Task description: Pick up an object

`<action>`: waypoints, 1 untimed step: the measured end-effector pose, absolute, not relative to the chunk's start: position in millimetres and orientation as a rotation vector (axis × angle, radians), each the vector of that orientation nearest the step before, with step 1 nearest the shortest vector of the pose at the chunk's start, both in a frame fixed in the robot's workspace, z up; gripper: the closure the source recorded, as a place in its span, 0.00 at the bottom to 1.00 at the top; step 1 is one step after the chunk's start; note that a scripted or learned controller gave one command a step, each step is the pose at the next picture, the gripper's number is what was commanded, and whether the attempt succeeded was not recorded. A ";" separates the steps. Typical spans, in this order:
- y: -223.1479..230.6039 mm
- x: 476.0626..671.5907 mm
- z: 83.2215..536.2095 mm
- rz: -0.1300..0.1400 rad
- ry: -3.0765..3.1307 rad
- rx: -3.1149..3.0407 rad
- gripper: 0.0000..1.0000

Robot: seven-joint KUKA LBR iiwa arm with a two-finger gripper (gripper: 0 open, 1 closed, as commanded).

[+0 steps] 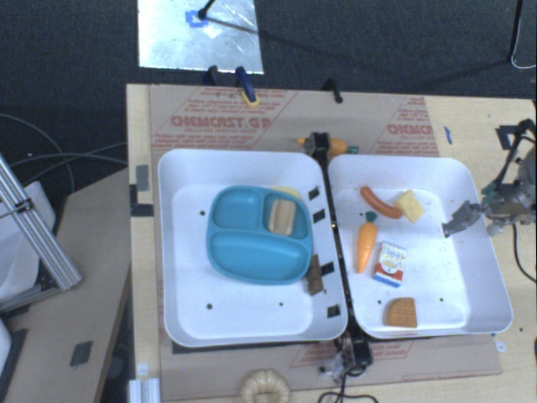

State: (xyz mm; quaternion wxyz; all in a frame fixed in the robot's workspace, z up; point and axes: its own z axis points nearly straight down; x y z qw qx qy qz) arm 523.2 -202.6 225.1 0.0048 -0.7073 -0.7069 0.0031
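Note:
The right bin (482, 296) holds a red sausage (380, 201), a pale yellow cheese wedge (410, 206), an orange carrot (366, 243), a small red, white and blue carton (389, 264) and a brown waffle piece (401, 312). My gripper (461, 219) reaches in over that bin's right rim, slightly above the floor, to the right of the cheese and apart from every object. Nothing shows in its grasp.
The left bin (189, 309) holds a blue divided tray (252, 246) with a tan bread piece (282, 217) in it, and a brown item (315, 276) near the divider. A beige ring (267, 386) lies at the bench's front edge. A metal sheet (199, 23) lies behind the bench.

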 end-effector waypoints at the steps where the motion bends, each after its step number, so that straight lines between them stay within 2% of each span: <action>1: -201.8 525.9 232.4 -0.001 -2.226 -2.219 0.00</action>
